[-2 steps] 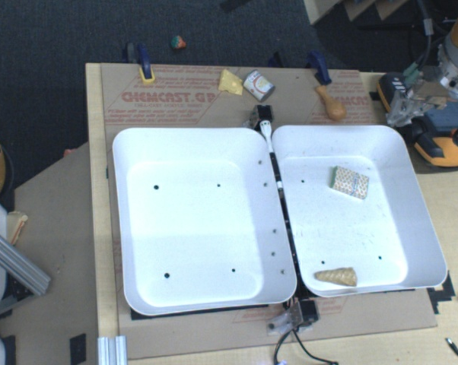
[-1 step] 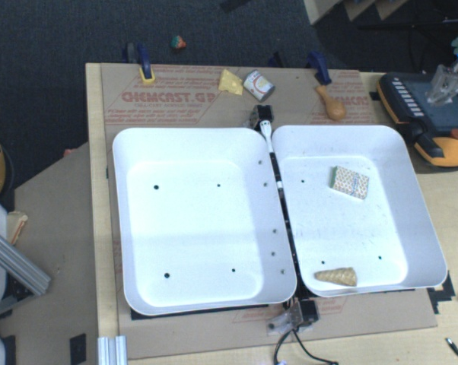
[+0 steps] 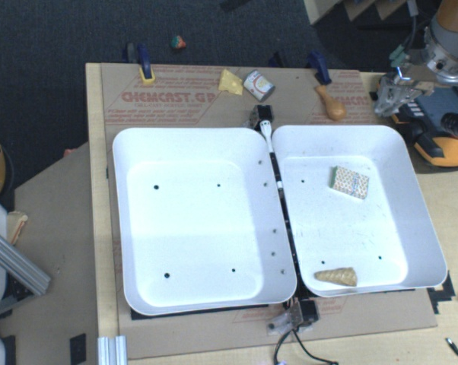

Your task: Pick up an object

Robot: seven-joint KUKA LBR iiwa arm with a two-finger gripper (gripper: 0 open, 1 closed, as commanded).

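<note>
In the right bin [image 3: 411,226] lie two objects: a small flat packet with a green edge and a speckled face [image 3: 349,182] near the middle back, and a tan cone-shaped piece [image 3: 336,277] by the front wall. My gripper [image 3: 394,97] hangs beyond the right bin's back right corner, above the cardboard, well apart from both objects. Nothing shows in its grasp.
The left bin [image 3: 130,226] sits beside the right one. On the cardboard behind the bins lie a yellow wedge [image 3: 230,82], a small box [image 3: 258,85] and an orange-tan handle-like object [image 3: 332,103]. Blue clamps [image 3: 144,61] [image 3: 316,65] hold the board's back edge.
</note>
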